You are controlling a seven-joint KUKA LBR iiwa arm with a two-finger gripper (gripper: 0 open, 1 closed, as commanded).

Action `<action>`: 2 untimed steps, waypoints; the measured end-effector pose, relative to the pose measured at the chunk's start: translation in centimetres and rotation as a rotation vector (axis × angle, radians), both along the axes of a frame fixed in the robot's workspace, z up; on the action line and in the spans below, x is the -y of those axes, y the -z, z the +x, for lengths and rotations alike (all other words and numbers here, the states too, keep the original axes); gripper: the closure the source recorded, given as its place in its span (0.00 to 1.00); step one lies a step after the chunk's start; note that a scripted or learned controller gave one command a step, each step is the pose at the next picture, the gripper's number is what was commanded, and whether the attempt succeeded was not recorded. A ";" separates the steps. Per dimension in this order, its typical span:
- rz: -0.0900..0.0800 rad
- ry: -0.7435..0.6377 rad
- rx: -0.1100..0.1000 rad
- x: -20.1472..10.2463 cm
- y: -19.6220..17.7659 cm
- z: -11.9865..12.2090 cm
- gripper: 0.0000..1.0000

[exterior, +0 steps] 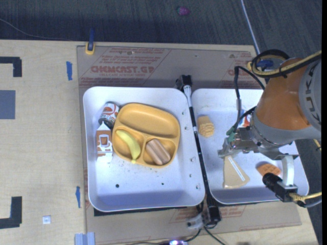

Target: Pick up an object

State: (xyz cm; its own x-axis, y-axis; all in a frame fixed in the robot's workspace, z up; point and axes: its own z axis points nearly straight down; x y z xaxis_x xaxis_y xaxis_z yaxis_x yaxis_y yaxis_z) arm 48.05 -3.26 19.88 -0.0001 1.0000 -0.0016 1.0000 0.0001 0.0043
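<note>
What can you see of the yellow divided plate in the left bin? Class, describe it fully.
The yellow divided plate looks like smooth plastic, rounded, with three compartments: one large along the top and two smaller below. It lies flat in the left bin, toward its upper middle. A banana lies in the lower-left compartment and a sausage-like piece in the lower-right. A small carton and a can sit against its left rim.

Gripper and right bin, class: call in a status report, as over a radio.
Gripper low in right bin, over tan wedge; grip unconfirmed. Ridged yellow piece and orange piece lie loose nearby. Yellow divided plate sits in left bin.
</note>
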 end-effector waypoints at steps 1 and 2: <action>0.000 0.001 -0.003 6.7 4.4 2.6 1.00; 0.002 -0.002 -0.003 -5.0 1.4 4.8 1.00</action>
State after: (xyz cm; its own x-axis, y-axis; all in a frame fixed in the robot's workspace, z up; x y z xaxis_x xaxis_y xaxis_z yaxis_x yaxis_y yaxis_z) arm 52.82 1.77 18.46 -0.0018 1.0000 0.0007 1.0000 0.0018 0.0010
